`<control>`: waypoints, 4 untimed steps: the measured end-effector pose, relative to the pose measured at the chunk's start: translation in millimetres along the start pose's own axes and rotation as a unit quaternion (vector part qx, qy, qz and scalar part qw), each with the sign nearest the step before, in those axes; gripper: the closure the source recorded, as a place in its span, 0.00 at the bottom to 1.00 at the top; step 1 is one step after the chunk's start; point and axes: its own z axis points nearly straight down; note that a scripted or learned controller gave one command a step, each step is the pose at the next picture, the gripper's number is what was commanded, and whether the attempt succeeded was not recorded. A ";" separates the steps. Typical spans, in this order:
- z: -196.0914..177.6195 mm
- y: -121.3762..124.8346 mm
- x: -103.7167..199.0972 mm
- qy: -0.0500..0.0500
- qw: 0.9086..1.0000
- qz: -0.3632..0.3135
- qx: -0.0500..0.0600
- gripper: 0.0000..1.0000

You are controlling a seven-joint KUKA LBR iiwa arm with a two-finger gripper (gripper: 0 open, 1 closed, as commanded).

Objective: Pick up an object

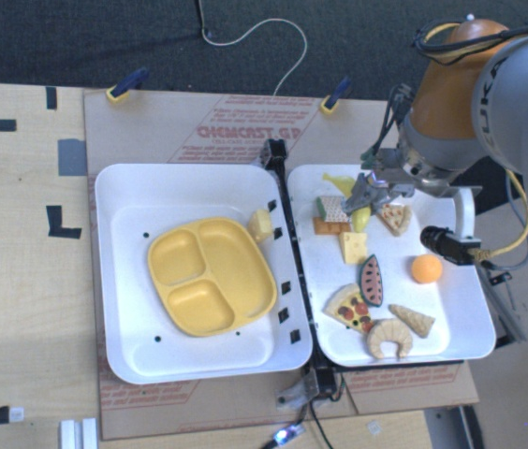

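This looks like a robotics lab rather than a home or kitchen. A grey and orange industrial arm [470,92] reaches over a wooden worktop [21,251] marked with black tape pieces. Two white bins [114,251] sit on printed cardboard [236,134] held by blue and yellow clamps [126,84], with loose cables [245,36] running across dark carpet.

1. The left bin [119,251] is largely taken up by a yellow divided plate [211,276]; bare floor runs along its near and left edges.
2. A pale cheese-like piece [262,224] sits just beside the plate's far right corner, near the bins' shared wall.
3. The right bin [465,330] is crowded: watermelon slice [371,280], pizza slice [349,309], croissant [389,338] and orange [426,268] lie close together.
4. The gripper [365,197] hangs over that bin's far left corner.
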 end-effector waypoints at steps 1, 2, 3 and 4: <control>5.1 43.7 2.0 0.000 1.000 0.001 0.000 1.00; -5.7 41.1 1.5 0.000 1.000 0.002 0.001 1.00; -6.1 33.7 -8.4 -0.001 1.000 0.003 0.001 1.00; 7.5 27.0 -5.7 -0.001 1.000 0.002 0.002 1.00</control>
